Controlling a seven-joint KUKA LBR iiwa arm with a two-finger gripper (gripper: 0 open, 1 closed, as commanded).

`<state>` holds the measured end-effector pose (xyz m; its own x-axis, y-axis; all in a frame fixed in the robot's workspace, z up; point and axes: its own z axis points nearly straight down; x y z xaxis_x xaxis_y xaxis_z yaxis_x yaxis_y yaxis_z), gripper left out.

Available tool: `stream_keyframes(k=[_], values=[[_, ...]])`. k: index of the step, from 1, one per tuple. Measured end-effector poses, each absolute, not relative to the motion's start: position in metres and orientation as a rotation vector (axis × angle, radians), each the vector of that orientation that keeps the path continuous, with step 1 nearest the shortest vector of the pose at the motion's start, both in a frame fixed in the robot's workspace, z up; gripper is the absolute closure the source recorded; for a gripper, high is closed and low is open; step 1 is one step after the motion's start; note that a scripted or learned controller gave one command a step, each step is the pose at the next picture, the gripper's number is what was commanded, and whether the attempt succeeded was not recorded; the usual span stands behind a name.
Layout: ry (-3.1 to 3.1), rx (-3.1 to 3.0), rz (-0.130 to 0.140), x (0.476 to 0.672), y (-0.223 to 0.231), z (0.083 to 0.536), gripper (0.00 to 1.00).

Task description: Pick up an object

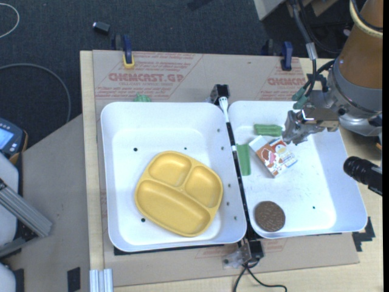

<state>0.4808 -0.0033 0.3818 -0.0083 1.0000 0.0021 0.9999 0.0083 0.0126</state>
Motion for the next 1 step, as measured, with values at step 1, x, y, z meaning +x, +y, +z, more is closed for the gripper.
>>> stream_keyframes(k=[1], values=[[2.229,2.212,0.005,0.4795,0.0558,0.3828,1.0]])
